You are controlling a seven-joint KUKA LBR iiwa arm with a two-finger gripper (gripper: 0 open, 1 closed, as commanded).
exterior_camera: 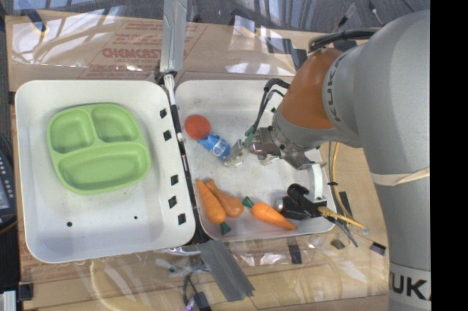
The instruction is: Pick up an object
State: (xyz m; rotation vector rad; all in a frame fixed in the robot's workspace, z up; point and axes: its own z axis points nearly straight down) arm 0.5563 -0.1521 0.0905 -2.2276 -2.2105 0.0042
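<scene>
Grey arm w/ orange band [316, 96] is reaching into the right white bin [219, 94] from the right. Gripper [247, 147] is sitting low just beside a small blue-and-white crumpled plastic item [216, 145], on its right side. Can't tell if it's wide, narrow or gripping anything. Round orange-red ball [197, 126] is lying just up-left of that item. Pair of orange toy carrots [218, 203] is lying touching at the bin's front-left, w/ a third orange carrot [269, 214] nearby. Light-green three-compartment plastic plate [99, 148] is sitting in the left white bin [36, 229]
</scene>
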